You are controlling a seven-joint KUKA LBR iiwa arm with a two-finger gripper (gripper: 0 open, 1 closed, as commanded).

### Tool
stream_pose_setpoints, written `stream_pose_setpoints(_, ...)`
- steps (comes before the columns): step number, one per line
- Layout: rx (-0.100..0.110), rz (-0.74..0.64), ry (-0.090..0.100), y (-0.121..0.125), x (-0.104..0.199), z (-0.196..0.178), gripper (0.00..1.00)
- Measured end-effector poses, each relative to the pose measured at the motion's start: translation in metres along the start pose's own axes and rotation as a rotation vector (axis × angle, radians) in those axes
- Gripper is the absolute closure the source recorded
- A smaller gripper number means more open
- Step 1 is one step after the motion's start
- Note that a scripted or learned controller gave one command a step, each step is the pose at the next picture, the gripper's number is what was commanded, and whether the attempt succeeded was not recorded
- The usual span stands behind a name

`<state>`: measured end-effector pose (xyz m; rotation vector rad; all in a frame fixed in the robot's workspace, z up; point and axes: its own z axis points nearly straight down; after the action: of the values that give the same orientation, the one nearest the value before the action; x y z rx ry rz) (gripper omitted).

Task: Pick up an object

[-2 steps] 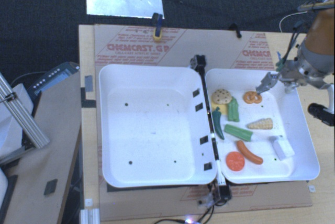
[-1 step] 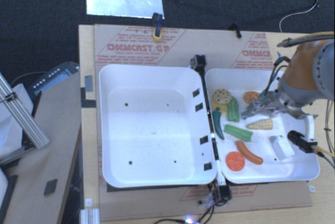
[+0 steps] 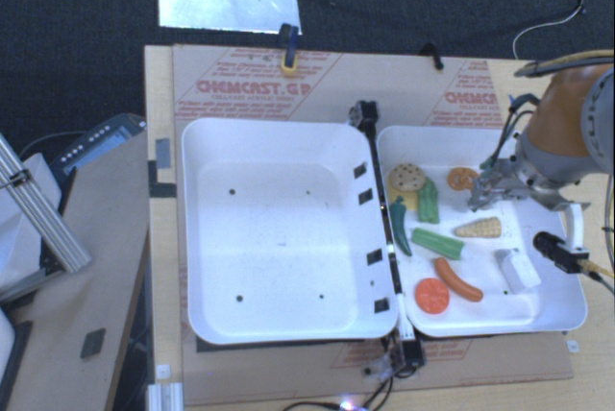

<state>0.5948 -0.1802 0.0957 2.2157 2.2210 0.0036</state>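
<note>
Landmark: the right bin (image 3: 553, 308), a shallow white tray, lay on the desk (image 3: 250, 78) touching the left bin (image 3: 207, 207) along a shared black-clipped edge.
Arm: the grey arm (image 3: 567, 126) with its orange band entered over the right bin's far right corner.
Hand: the hand (image 3: 478, 198) hung low over the far half of the right bin, just beside the cone and the round biscuit; nothing was seen between its fingers, and whether they stood apart or together could not be told.
Cookie: a tan speckled cookie (image 3: 406, 176) lay at the right bin's far left corner.
Round biscuit: an orange-brown biscuit (image 3: 461, 179) lay in the far middle of the right bin, just left of the hand.
Green pieces: one short green piece (image 3: 429, 204) stood near the cookie; a green cucumber (image 3: 437, 243) lay across the right bin's middle; a dark green pepper (image 3: 399, 236) lay against the bin's left wall.
Cone: a pale yellow cone (image 3: 479, 229) lay at the right bin's centre, below the hand.
Sausage: an orange-red sausage (image 3: 458, 279) lay slantwise in the near half of the right bin.
Tomato: a red disc (image 3: 432, 297) lay near the right bin's near left corner, just beside the sausage.
White block: a small white block (image 3: 517, 269) lay towards the right bin's right wall.
</note>
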Motion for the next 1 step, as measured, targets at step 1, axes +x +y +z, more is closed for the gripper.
stream_pose_setpoints(1, 0.007, 0.001, 0.003, -0.0441, 0.0338, -0.0018, 1.0)
